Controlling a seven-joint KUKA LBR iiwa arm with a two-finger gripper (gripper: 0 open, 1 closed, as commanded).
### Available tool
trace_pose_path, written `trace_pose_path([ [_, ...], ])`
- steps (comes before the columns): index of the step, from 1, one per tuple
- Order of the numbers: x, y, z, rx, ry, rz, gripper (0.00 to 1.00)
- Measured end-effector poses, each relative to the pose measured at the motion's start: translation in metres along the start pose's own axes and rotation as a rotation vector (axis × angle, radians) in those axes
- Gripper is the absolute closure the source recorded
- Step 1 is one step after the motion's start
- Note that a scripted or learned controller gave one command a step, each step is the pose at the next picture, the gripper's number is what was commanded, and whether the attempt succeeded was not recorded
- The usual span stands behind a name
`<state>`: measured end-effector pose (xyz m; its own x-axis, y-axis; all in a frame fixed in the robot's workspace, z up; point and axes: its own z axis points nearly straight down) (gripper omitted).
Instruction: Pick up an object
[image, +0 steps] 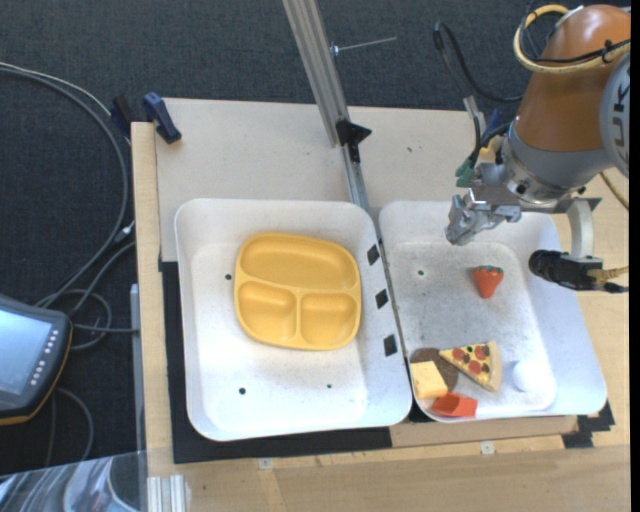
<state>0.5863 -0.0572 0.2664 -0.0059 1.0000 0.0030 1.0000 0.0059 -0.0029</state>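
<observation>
My gripper (462, 228) hangs over the back of the right bin (440, 300), above and to the left of a small red strawberry (488, 281). Nothing shows between its fingers. Toward that bin's front edge lie a pizza slice (475, 363), a yellow cheese block (429, 379), a brown piece (440, 358), a small red piece (456, 405) and a white egg-like ball (527, 376).
A yellow divided plate (297, 290) lies in the left bin (210, 330). A metal pole (325, 70) slants up behind the bins' divider. Black clips (381, 298) line the divider. Cables and a tablet (25, 350) lie off the bench at left.
</observation>
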Motion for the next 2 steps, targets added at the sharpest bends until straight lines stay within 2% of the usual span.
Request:
trace_pose_path([
  [2,0.114,-0.045,0.016,0.002,0.001,-0.001,1.0],
])
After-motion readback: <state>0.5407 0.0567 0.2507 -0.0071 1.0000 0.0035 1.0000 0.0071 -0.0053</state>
